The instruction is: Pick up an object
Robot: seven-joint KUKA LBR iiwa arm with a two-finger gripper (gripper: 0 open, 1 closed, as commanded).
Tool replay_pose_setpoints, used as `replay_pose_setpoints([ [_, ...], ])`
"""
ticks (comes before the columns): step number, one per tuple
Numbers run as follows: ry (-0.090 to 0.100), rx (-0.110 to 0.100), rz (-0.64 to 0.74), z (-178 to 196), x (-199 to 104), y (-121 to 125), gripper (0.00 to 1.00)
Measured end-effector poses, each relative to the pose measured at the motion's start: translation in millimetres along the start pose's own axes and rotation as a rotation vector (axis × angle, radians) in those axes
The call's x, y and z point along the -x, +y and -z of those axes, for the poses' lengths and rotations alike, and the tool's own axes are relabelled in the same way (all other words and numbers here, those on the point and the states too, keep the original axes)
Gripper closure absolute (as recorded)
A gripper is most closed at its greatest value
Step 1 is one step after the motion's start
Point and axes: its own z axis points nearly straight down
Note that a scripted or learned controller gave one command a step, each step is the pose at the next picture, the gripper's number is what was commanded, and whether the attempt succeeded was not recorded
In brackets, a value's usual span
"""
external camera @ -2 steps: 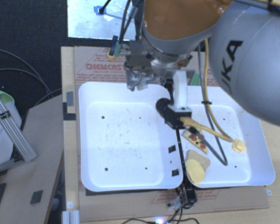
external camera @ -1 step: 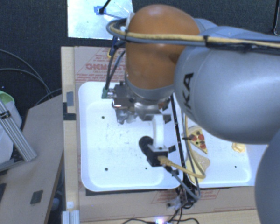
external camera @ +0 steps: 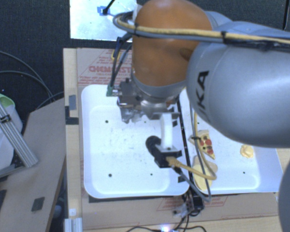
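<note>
A table [external camera: 72, 149] lined with printed cardboard [external camera: 94, 71] is seen, with two white bins set side by side on it. In the right bin [external camera: 241, 178] a yellow wedge [external camera: 207, 147] dotted with red is laid near the left wall. A pale tan piece [external camera: 206, 168] is found just beside it, and a small yellow lump [external camera: 247, 152] farther right. The gripper [external camera: 129, 112] is held over the left bin [external camera: 111, 153], well apart from these; how far it is spread cannot be told.
</note>
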Motion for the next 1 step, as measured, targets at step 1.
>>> replay_pose_setpoints([
  [1,-0.007,-0.015,-0.009,-259.5,3.5,30.3,1.00],
])
